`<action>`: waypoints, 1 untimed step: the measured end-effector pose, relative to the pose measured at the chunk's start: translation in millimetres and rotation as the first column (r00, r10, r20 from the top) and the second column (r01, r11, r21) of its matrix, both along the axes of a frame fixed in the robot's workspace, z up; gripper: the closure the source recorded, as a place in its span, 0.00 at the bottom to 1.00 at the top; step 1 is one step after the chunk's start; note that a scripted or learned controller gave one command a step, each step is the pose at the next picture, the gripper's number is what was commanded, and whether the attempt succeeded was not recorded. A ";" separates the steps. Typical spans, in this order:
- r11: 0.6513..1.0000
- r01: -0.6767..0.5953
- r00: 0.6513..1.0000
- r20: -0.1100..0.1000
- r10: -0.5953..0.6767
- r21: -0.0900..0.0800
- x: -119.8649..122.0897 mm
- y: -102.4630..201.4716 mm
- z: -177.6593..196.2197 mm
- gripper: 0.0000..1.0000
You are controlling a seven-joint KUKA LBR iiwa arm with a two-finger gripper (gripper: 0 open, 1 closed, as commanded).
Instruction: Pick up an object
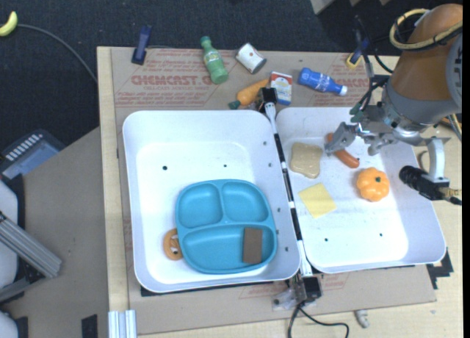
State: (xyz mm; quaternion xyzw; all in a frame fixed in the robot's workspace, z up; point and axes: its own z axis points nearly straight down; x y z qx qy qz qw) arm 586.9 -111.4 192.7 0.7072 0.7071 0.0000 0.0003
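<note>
Blue tray (pixel 220 215) in left bin, end effector (pixel 358 138) over sausage (pixel 347 157) — right bin

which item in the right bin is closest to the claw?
The red sausage, lying right under the claw. The bread slice, cheese slice and orange pumpkin sit farther off.

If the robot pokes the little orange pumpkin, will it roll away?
Probably a bit. The small round orange toy pumpkin looks rounded, so a push could make it wobble or roll across the smooth right white bin. Its shiny surface suggests hard plastic, likely light and perhaps slippery for the gripper.
</note>
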 end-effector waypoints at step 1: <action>1.000 0.001 1.000 -0.002 -0.001 0.000 -19.8 -51.1 -105.8 0.00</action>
